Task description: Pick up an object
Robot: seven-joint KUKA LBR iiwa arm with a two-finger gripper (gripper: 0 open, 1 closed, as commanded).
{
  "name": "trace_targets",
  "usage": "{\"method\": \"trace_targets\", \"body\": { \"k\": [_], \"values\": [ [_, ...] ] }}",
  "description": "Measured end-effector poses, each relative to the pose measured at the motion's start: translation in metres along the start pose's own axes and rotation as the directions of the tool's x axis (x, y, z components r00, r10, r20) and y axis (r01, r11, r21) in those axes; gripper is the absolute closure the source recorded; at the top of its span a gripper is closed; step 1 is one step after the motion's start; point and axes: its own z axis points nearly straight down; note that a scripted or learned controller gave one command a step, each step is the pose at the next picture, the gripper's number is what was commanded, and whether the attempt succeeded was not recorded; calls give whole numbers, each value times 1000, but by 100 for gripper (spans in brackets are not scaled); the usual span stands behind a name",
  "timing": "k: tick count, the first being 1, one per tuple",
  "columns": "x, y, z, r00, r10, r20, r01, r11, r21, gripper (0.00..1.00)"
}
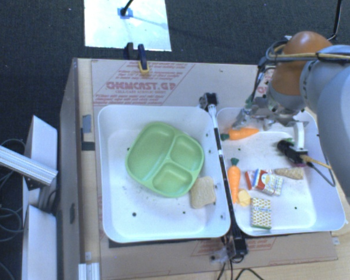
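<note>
- Left bin (119, 214): one green divided plate (165, 158); one toast slice (203, 192) at the plate's lower right.
- Right bin (321, 212): two carrots, one (243, 134) beside the gripper (248, 116), one (234, 178) lower down; crackers, carton.
- Gripper state: cannot tell.

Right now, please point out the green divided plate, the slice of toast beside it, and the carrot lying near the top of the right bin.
green divided plate (165, 158), camera view, on its central ridge.
slice of toast (202, 192), camera view, on its face.
carrot (244, 134), camera view, on its orange body.
</note>
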Motion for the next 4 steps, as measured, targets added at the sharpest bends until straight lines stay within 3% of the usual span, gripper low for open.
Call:
{"method": "trace_targets", "body": {
  "k": [1, 2, 3, 4],
  "values": [
    [23, -6, 10, 1000, -4, -13, 5, 1000, 22, 0],
    [15, -46, 10, 1000, 0, -13, 0, 1000, 22, 0],
    [11, -151, 8, 1000, 1, -13, -1, 1000, 24, 0],
    [3, -183, 7, 1000, 1, -13, -1, 1000, 23, 0]
  ]
}}
